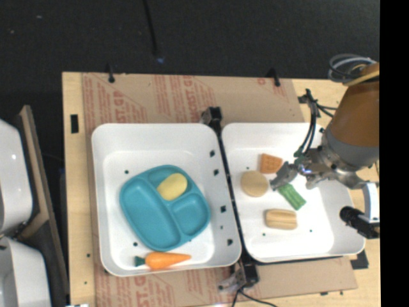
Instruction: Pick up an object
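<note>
The right bin (pixel 323 238) holds an orange wedge (pixel 270 163), a round tan disc (pixel 254 184), a green block (pixel 292 196) and a tan loaf-shaped piece (pixel 281 219). My gripper (pixel 297 178) hangs over the middle of this bin, just above the green block's upper end. It is open, with one finger (pixel 280 177) to the left near the disc and the other to the right. Nothing sits between them. The arm's wide orange band (pixel 358 117) comes in from the right.
The left bin (pixel 105 171) holds a blue divided plate (pixel 153 219) with a yellow lump (pixel 172 186) in one compartment. An orange carrot (pixel 167 259) lies by that bin's front wall. A black divider clip (pixel 211 116) sits between the bins.
</note>
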